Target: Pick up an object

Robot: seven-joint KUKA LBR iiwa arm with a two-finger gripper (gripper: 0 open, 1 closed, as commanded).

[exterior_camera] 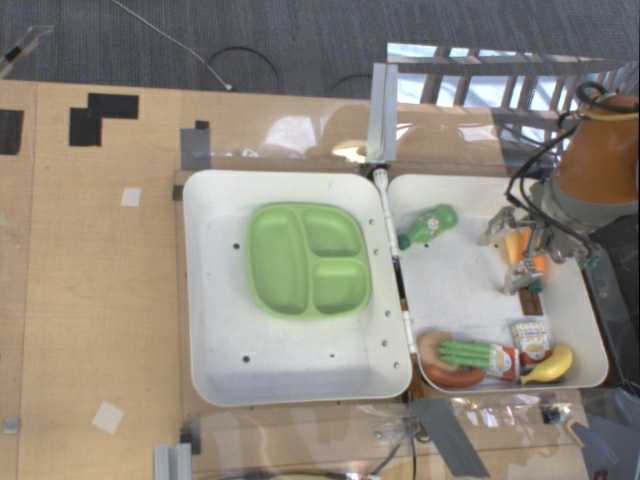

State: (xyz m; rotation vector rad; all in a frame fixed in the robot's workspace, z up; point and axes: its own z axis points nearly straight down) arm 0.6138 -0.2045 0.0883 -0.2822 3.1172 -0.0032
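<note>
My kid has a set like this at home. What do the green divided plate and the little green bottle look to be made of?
The green divided plate looks like molded plastic with a matte finish: one even color, soft rounded compartment edges, only faint sheen. The green bottle lying in the right bin also looks like plastic, probably a toy, smooth and slightly glossy, though too small to be sure.

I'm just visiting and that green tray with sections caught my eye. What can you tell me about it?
The light green divided plate looks like smooth plastic, roughly square with rounded corners. It has three compartments: one long one on the left and two smaller ones stacked on the right. It lies flat, slightly turned, near the middle of the left white bin, resting on the bin's floor.
</note>
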